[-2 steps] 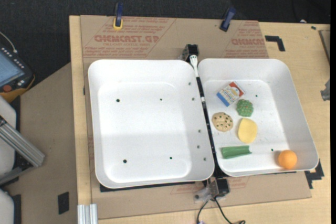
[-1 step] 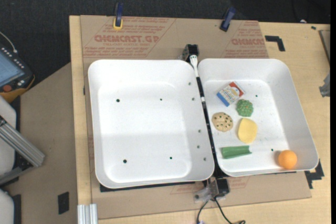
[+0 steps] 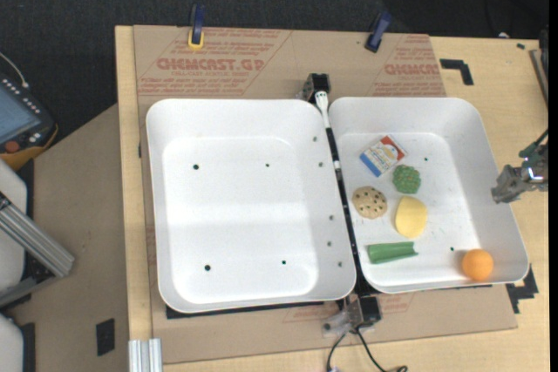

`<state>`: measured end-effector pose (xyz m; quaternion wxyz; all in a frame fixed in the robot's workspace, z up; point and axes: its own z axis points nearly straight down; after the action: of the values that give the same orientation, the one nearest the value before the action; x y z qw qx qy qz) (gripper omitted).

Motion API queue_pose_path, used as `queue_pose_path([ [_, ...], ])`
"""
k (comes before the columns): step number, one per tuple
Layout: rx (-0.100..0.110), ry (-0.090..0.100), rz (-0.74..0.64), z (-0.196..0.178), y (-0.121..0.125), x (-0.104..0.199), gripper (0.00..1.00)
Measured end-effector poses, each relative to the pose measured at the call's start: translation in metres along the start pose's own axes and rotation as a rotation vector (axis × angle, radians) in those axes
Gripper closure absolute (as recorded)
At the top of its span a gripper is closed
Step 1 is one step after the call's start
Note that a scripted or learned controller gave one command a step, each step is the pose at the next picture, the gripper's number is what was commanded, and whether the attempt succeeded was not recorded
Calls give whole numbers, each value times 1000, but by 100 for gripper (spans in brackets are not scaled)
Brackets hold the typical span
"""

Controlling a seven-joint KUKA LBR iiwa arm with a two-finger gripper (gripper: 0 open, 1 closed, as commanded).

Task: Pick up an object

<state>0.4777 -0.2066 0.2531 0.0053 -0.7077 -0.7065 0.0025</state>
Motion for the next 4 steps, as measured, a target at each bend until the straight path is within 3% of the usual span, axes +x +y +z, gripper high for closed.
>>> queue_pose_path([
  [1,-15,-7,-2,-18,2,0,100],
  [4,-17,-7,-3,-64,2,3,100],
])
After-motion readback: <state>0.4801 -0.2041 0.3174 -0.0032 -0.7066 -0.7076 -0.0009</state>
